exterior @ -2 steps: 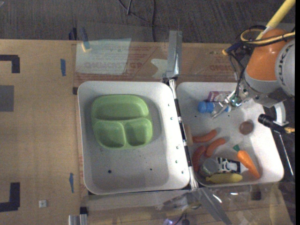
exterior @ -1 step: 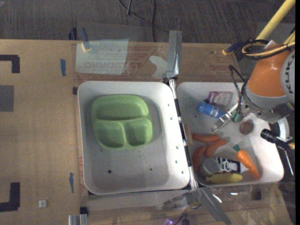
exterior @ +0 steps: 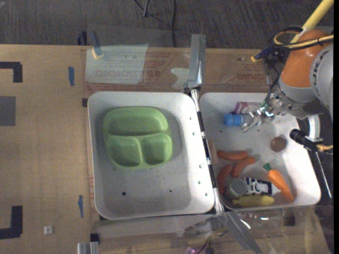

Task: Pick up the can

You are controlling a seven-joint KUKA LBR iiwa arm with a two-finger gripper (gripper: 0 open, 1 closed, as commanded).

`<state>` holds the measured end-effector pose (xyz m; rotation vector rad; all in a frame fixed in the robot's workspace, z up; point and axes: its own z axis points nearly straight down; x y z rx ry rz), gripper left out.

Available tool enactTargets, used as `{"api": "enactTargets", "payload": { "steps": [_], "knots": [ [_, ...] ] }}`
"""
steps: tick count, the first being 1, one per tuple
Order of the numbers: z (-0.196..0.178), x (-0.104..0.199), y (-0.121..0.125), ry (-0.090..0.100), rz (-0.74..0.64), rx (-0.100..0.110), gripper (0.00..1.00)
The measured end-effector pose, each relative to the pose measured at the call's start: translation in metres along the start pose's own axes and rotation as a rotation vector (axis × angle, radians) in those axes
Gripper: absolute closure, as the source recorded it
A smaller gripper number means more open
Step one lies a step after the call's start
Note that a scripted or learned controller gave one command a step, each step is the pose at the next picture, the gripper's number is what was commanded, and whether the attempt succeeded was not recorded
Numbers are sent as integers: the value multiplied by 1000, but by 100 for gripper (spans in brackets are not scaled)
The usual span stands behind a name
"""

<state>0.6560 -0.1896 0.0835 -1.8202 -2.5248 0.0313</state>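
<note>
Two white bins sit side by side on the tabletop [exterior: 42, 142]. The left bin [exterior: 106, 194] carries a green divided plate [exterior: 139, 136], set toward its far half. The right bin [exterior: 304, 187] holds the clutter: a blue bottle [exterior: 232, 120] near the far wall, a pinkish carton [exterior: 244, 107] just behind it, a small brown round piece [exterior: 278, 144], two sausages [exterior: 237, 160] mid-bin, a third one [exterior: 223, 176] by the divider, a carrot [exterior: 279, 184], a banana [exterior: 254, 200] along the near wall, and a black-and-white carton [exterior: 258, 186].

The can [exterior: 238, 186] lies in the near left corner of the right bin, hemmed in: sausage to its left, banana touching or just beside its near side, black-and-white carton against its right. It looks to be on its side or tilted, with a grey metallic face turned up toward the camera; the long axis seems to run roughly left to right along the near wall, though the crowding hides its ends and I cannot be sure.

The arm [exterior: 302, 73] reaches in from the right, wrist over the far part of the right bin. The claw [exterior: 253, 118] hangs just beside the blue bottle, well apart from the can. Its fingers [exterior: 248, 125] appear slightly spread with nothing between them.

Judgement: the claw is placed over the wrong neighbour. A grasp on the can likely needs a descent into the tight corner, fingers closing across the short axis, with banana and carton liable to be nudged.
</note>
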Motion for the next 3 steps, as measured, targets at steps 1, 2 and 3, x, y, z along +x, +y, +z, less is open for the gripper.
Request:
{"api": "enactTargets", "payload": {
  "steps": [1, 2, 3],
  "knots": [
    [-1, 14, -42, -13, 5, -35, 0],
    [3, 3, -6, 16, 385, 47, 0],
    [3, -7, -8, 16, 242, 24, 0]
  ]
}}
